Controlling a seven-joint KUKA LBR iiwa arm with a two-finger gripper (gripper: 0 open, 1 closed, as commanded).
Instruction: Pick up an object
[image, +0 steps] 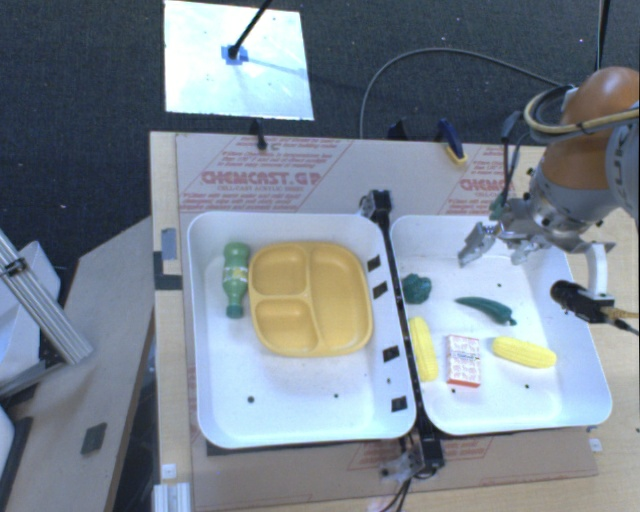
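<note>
My gripper (497, 249) hangs open over the far part of the right bin (575, 405), with nothing between its fingers. Below it in that bin lie a dark green pepper (487, 309), a green broccoli piece (416, 289), two yellow corn cobs (423, 348) (524, 352) and a small white and red packet (462, 360). The pepper lies closest to the gripper, a little nearer the front.
The left bin (215, 400) holds a yellow divided plate (308, 298) and a green bottle (235, 279) beside its left edge. A black divider (392, 320) runs between the bins. A pale sheet (237, 60) lies on the dark floor behind the bench.
</note>
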